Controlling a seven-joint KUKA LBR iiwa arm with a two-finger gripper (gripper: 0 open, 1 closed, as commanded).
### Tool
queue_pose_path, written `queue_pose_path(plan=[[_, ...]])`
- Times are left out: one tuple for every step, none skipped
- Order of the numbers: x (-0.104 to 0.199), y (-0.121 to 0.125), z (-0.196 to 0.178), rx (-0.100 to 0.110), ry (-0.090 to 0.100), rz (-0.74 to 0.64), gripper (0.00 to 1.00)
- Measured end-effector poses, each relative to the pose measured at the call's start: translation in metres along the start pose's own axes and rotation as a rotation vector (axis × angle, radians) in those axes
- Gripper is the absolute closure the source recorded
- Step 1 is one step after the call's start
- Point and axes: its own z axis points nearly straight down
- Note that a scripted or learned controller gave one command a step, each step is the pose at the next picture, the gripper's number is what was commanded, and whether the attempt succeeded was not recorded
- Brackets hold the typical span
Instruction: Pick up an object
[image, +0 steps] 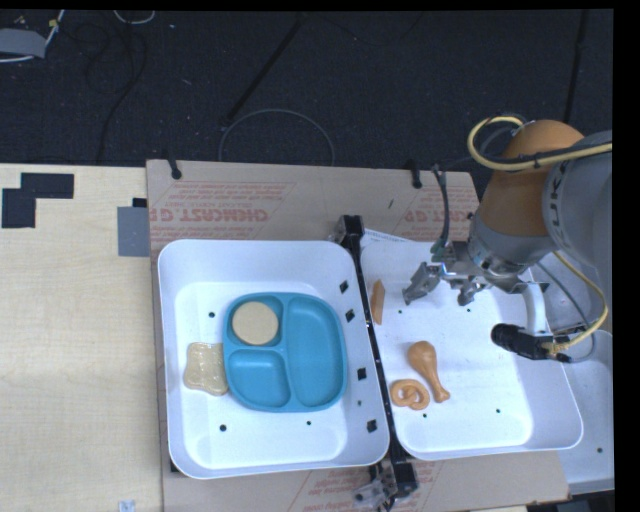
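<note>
a: what's there, left to right?
b: blue tray (285, 352), then sausage (378, 300), pretzel (409, 394), drumstick (428, 368) in the right bin (500, 420).
a: the gripper (445, 287)?
b: spread open, holding nothing, above the bin. i'd centre over the drumstick, then descend straight.

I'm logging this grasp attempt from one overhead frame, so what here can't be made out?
- gripper, camera view: seen from above, too small to tell what lies between its fingers.
- pretzel: where it meets the drumstick, touching or apart is too fine to judge.
- right bin: its upper right part is covered by the arm.
- blue tray: hides the left bin floor beneath it.
</note>
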Motion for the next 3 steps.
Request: queue_pose_path(plan=[[-0.007,0.003,0.048,0.0,0.0,0.001,0.0],[-0.008,0.003,0.035,-0.002,0.0,0.004,1.0],[-0.012,0.006,-0.008,-0.009,-0.001,0.006,1.0]])
